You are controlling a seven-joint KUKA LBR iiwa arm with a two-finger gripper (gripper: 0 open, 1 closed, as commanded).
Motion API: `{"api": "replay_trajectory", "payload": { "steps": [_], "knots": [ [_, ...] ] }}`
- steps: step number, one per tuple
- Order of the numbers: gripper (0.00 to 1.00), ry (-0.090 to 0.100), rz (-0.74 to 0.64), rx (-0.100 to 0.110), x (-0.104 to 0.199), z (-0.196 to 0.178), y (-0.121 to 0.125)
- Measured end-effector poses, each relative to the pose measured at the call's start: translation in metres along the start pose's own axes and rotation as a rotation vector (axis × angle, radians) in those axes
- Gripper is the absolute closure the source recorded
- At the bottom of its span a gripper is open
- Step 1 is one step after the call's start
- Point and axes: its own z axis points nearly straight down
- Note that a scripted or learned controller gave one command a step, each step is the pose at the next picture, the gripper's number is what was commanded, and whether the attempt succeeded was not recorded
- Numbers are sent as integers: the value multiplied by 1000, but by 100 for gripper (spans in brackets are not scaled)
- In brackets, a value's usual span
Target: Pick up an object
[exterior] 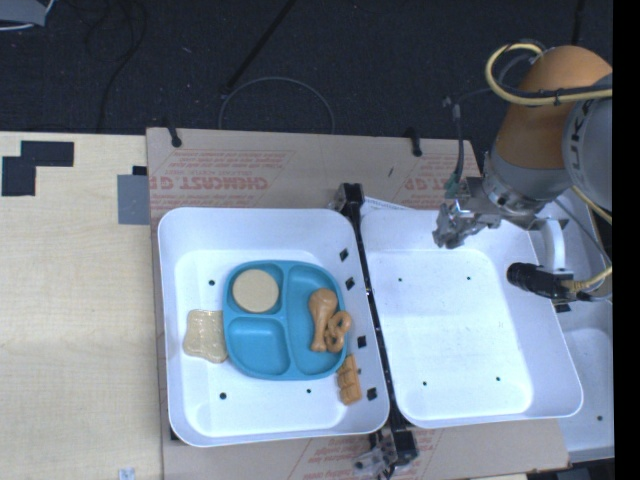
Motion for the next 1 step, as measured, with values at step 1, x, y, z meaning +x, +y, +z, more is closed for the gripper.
{"api": "replay_trajectory", "payload": {
  "steps": [1],
  "knots": [
    [100,0,0,0,-1,-28,0]
  ]
}}
